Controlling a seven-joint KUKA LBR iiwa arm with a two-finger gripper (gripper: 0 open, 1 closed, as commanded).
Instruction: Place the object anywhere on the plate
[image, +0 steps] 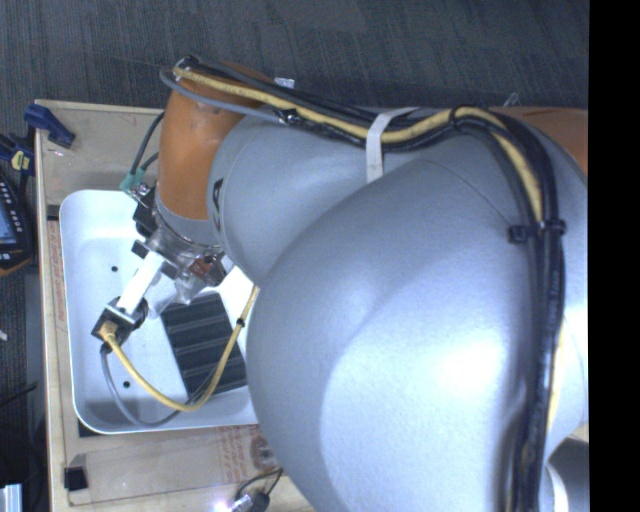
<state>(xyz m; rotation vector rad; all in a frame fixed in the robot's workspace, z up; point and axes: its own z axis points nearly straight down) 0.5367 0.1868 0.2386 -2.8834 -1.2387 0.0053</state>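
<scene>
**Operator:** What do I have at the left side?

**Observer:** At the far left you see a blue clamp (47, 122) on the corner of the wooden bench (150, 465), which is pale and grainy. Next comes the white bin (85, 215), shallow and smooth, with rounded corners.

**Operator:** And the task's thing?

**Observer:** In this bin lies a dark ribbed slab (205, 345). It is flat and rectangular, with parallel grooves along its length, and it sits toward the bin's right part. Whether it is the object or the plate, I cannot tell you.

**Operator:** The gripper?

**Observer:** The gripper (192, 282) is low in the bin, right at the slab's upper end. Whether it is wide or narrow I cannot tell, because the wrist covers it.

**Operator:** What blocks my view?

**Observer:** First the orange band (195, 150), then the grey arm (400, 330), round and matte, which covers the middle and right of the view. A cable bundle (440, 122), yellow and black, runs over its top under a white strap.
</scene>
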